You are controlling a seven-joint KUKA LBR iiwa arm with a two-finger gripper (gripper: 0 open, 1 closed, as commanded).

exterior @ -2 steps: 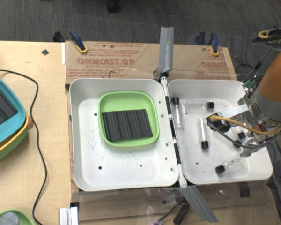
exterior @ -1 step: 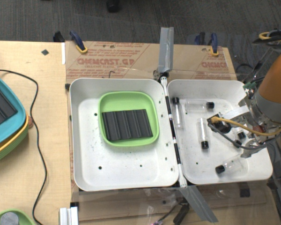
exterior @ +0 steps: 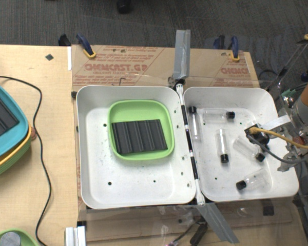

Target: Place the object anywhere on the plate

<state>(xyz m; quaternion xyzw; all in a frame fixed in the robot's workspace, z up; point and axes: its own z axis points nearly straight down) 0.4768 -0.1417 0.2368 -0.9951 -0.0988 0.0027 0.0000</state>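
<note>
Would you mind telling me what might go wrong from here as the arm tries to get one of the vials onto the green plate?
1. The clear vials in the right bin look round and see-through, so a grasp may slip or miss.
2. A black ribbed slab covers much of the green plate; a vial set on it could roll off.
3. The carry must clear the rims where the two bins meet.

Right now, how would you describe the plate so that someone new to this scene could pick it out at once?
Of the two white bins side by side, take the left bin. The plate is the light green, round-cornered square dish in its far half. Unlike the clear black-capped tubes in the right bin, it bears a dark ridged slab.
</note>
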